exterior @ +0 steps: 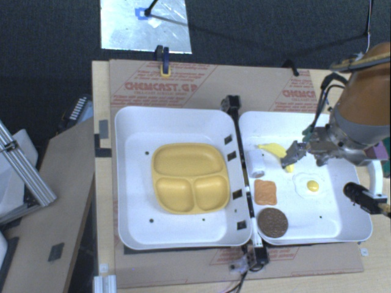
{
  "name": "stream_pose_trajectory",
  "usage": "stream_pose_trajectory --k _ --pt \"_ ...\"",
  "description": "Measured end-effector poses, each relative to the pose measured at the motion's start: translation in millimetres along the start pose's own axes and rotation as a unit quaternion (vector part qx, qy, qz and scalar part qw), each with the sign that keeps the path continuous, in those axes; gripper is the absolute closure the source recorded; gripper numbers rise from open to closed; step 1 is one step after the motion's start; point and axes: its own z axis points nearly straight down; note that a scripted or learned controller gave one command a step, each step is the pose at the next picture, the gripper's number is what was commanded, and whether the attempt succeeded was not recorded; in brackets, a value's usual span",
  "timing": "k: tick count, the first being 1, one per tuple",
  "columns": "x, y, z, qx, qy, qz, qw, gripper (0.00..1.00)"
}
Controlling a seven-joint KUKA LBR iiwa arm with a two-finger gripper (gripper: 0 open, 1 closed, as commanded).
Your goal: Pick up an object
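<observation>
Desk [201, 78]: covered by a cardboard sheet printed in red lettering, carrying two shallow white bins side by side.

Left bin [131, 163]: holds one yellow divided tray [186, 177] with three compartments, lying flat near the bin's centre.

Right bin [342, 218]: holds five small items. The arm [363, 96], grey with an orange band, reaches in from the right over this bin's upper right part.

Claw [292, 154]: low over the right bin, pointing left, its tip just beside the banana's right end. Whether its fingers are spread or pressed together cannot be told; nothing is seen pinched between them.

Items, in descending size:
- Toy fried egg [308, 186], white with a yellow yolk, below the claw.
- Brown round patty [273, 222], near the bin's lower left corner.
- Orange toast-like slab [265, 192], just above the patty.
- Yellow banana [272, 149], lying left of the claw.
- Small white cylinder [258, 162], below the banana's left end, close to the bin's left wall.
</observation>
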Motion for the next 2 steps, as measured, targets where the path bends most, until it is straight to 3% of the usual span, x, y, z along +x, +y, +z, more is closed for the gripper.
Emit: stream_pose_trajectory --k 1,2 --pt "0 2 -5 -0.006 -0.001 -0.001 1.0000 0.00" --pt "0 -4 56 -0.003 0.000 0.000 1.0000 0.00"
